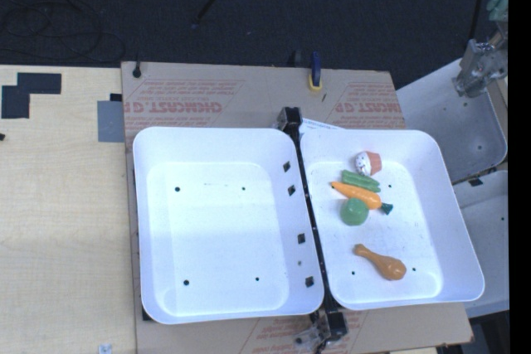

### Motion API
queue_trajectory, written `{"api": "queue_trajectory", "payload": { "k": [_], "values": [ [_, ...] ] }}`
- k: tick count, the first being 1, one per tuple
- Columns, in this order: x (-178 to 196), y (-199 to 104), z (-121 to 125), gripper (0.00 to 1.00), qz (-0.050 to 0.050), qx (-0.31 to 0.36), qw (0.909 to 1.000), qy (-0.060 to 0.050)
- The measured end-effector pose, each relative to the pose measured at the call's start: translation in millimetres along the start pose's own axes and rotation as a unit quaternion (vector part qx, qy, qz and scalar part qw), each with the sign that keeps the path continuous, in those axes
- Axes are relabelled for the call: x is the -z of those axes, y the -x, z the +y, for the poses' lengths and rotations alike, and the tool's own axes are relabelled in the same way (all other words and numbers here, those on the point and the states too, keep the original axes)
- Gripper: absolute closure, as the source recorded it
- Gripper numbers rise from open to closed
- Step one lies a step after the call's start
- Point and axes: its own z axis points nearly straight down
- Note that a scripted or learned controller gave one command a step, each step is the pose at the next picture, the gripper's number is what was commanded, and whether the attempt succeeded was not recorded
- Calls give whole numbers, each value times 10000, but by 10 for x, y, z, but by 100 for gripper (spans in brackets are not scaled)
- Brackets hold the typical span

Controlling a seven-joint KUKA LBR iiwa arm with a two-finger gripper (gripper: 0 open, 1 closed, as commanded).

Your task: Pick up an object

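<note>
The right bin [452,211] holds several small objects grouped near its middle. A white and orange rounded piece [367,162] lies farthest back. Just in front of it a green pea pod [359,180] rests against an orange carrot [357,193]. A green ball [354,212] touches the carrot's front side, with a small teal bit [387,209] to its right. An orange-brown drumstick shape [382,262] lies apart, nearer the front.
The left bin [149,211] sits beside the right one, with a black divider strip [303,220] between them. Both rest on a cardboard sheet [224,99]. A grey metal fixture [479,69] stands at the upper right, beyond the right bin.
</note>
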Motion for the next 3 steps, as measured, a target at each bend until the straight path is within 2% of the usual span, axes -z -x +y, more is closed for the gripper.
{"api": "queue_trajectory", "payload": {
  "k": [1,2,3],
  "values": [
    [-57,341,1061,100,3,-19,10000,-38],
    [-987,552,66,100,17,-34,10000,-77],
    [-1080,160,-620,100,17,-7,10000,-32]
  ]
}}
